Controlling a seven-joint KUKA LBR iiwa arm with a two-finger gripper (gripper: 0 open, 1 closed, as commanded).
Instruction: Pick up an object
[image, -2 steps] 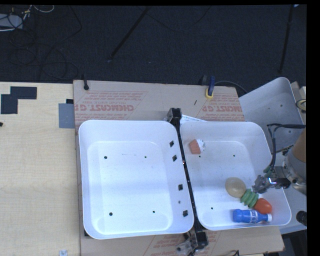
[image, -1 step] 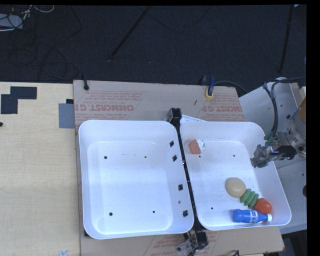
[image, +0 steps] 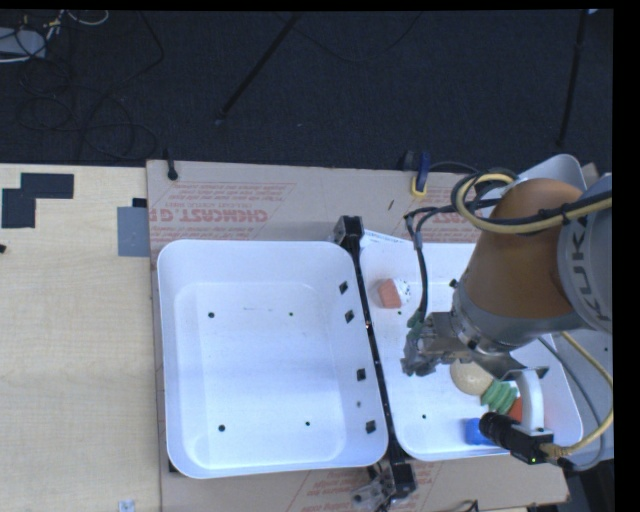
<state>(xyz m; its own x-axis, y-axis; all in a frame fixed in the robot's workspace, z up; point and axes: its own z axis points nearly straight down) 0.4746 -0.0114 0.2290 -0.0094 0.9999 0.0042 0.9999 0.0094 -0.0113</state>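
Two white bins are sitting side by side on the counter (image: 80, 330), the left bin (image: 175, 300) beside the right bin (image: 440, 440). Over the right bin the gripper (image: 420, 355) is hanging, its fingers too dark to tell apart or together. A small orange block (image: 388, 293) is lying just up-left of it, with a cream ball (image: 466, 376), green piece (image: 499, 395) and blue piece (image: 474, 430) nearby.

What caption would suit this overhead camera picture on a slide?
Robot arm reaching from the right into the right bin, its gripper low among small objects, near an orange block.
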